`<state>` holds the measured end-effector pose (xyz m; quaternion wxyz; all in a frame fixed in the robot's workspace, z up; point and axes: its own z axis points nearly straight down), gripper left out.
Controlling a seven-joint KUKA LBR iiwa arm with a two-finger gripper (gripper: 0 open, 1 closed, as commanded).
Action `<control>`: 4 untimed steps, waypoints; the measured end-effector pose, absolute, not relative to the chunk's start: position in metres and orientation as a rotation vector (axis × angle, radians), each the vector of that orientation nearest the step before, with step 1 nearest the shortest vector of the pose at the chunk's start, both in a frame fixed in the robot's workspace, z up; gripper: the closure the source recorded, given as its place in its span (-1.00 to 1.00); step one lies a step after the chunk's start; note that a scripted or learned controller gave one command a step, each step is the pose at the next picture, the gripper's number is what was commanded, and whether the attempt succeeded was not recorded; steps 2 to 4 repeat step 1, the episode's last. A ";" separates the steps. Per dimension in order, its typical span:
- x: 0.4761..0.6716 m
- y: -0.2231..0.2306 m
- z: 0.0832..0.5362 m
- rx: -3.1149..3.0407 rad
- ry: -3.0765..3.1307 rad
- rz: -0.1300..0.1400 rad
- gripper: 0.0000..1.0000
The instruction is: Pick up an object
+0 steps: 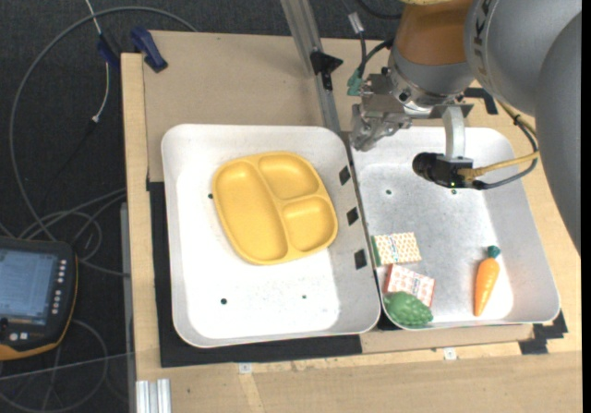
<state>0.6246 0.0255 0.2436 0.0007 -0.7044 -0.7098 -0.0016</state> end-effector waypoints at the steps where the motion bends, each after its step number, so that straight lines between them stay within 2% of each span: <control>1: 0.622 0.083 0.229 -2.210 -2.225 0.002 1.00; 4: 0.622 0.083 0.229 -2.210 -2.225 0.002 1.00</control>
